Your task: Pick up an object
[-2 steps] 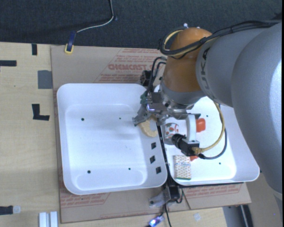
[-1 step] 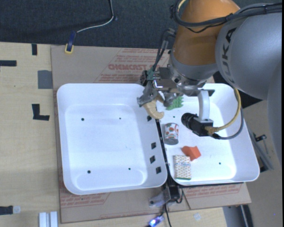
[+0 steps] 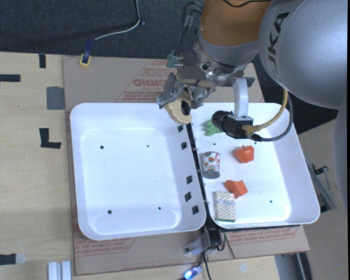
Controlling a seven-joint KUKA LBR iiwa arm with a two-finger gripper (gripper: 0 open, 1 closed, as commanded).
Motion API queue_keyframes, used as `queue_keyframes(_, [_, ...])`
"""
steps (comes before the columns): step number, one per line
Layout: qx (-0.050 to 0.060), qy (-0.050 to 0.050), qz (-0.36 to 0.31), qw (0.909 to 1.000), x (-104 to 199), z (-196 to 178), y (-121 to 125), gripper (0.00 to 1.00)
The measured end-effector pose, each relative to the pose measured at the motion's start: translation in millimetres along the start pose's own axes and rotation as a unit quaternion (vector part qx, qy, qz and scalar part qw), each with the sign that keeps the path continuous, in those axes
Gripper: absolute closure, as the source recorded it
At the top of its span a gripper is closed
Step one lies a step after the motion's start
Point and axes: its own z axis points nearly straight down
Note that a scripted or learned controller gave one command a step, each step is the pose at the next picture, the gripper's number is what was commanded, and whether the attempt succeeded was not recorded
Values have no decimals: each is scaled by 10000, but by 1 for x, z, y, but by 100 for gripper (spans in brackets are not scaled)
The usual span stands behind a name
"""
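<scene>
My gripper (image 3: 178,105) hangs over the far end of the divider between the two white bins. A small tan, rounded object (image 3: 177,114) sits between its dark fingers, lifted above the bin rim, and the fingers are shut on it. In the right bin (image 3: 280,212) lie a green piece (image 3: 211,128), a red-orange lump (image 3: 244,154), a small patterned can (image 3: 210,164), an orange block (image 3: 236,187) and a pale speckled packet (image 3: 224,206).
The left bin (image 3: 128,174) shows its bare white floor. The big grey arm with its orange band (image 3: 239,4) covers the far right of the view. Both bins rest on a brown cardboard sheet (image 3: 111,80).
</scene>
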Motion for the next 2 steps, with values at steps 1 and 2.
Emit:
queue_keyframes(1, [57,-16,28,10000,-6,16,-55,100])
queue_keyframes(2, [68,-26,36,10000,-18,77,-27,100])
